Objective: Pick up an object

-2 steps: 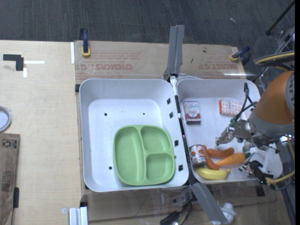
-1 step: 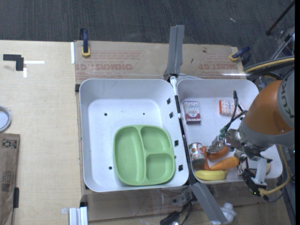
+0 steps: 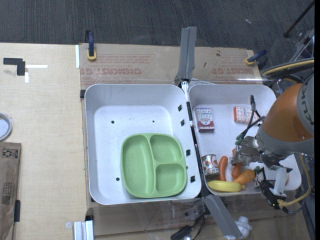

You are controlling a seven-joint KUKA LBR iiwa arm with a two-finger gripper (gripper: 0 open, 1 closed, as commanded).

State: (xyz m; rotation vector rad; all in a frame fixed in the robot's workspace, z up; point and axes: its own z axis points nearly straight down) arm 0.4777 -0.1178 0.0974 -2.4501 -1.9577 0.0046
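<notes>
I see the tool (image 3: 243, 156) low in the right bin (image 3: 222, 91), near its front edge, over a cluster of play food: a carrot (image 3: 244, 177), a red sausage-like piece (image 3: 223, 162), a small can (image 3: 210, 166) and a banana (image 3: 225, 186) lying along the front wall. I cannot tell how the tool is set, nor whether anything sits in it; the wrist hides that part. Toward the bin's back edge lie a red-and-white box (image 3: 204, 119) near the left wall and a smaller red-and-white packet (image 3: 242, 114) to its right. The left bin (image 3: 100, 134) carries a green divided plate (image 3: 153, 165) toward its front right corner. Both bins rest on the counter (image 3: 40, 109).
</notes>
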